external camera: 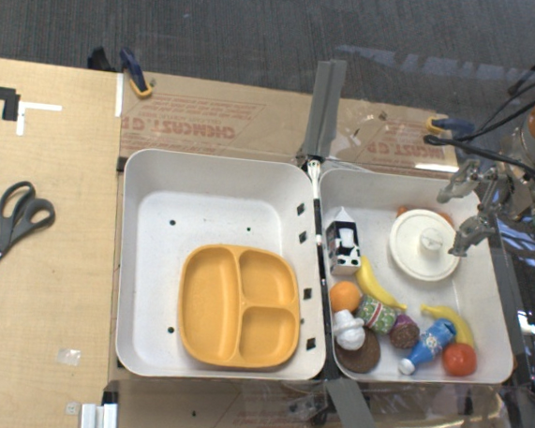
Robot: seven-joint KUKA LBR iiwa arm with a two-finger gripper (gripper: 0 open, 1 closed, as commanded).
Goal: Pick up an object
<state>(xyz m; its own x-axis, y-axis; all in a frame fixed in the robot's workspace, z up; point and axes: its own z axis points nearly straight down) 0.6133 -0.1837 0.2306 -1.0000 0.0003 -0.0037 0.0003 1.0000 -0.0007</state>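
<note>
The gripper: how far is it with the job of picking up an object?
Done: nothing looks lifted. The toys, such as the banana and the white lid, lie in the right bin; the yellow tray lies in the left bin. In hand: the gripper hangs at the lid's right edge, with nothing between its fingers. Left: the grasp and the lift.

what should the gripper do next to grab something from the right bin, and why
Probably lower straight down toward the white round lid. The gripper hangs at that lid's right edge with nothing visible between its fingers, so no pick has happened. The toys along the right bin's front, such as the banana and red ball, lie farther away and crowded together.
</note>
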